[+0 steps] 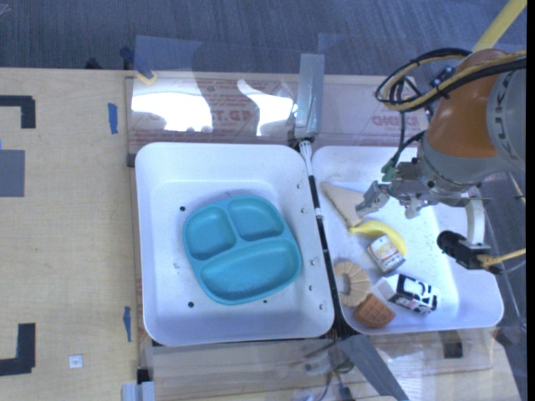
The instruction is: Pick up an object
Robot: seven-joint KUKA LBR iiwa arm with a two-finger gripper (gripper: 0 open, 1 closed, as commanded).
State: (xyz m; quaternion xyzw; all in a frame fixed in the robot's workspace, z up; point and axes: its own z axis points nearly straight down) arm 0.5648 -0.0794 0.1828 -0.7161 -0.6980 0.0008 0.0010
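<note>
My gripper (390, 205) hangs over the upper middle of the right bin (481, 303), its two fingers spread open with nothing between them. Just below it lies a yellow banana (378, 230), with a small can (385, 254) touching its lower side. A tan wedge (338, 197) rests to the gripper's left, near the bin's left wall. Lower in the bin are a round wooden piece (352, 278), an orange-brown item (374, 312) and a black-and-white toy car (415, 293).
The left bin (159, 174) holds a blue compartment plate (242, 247). A metal divider (309, 107) stands between the bins at the back. A black part (456, 247) with a yellow cable juts out on the arm's side, at the right of the right bin.
</note>
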